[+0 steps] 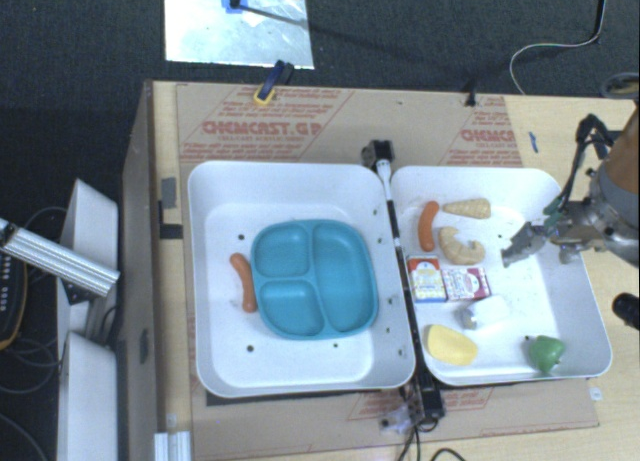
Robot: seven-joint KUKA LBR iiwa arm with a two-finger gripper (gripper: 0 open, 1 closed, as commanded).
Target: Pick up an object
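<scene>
My gripper point(522, 245) hangs over the right part of the right bin point(578, 301), reaching in from the right edge. Just left of it lies a pale curled pastry point(462, 246). Further back sit a beige bun-shaped piece point(468, 208) and an orange-red sausage point(429, 224). Two small cartons point(428, 279) point(466, 283) lie side by side near the bin's left wall. A small white-grey piece point(481, 315), a yellow lump point(451, 345) and a green pepper-like toy point(544, 352) rest toward the front.
The left bin point(215, 249) holds a blue sectioned plate point(313, 277) and a second sausage point(243, 282) beside it. A black ridge point(397, 249) divides the two bins. Cardboard point(300, 124) lies under both.
</scene>
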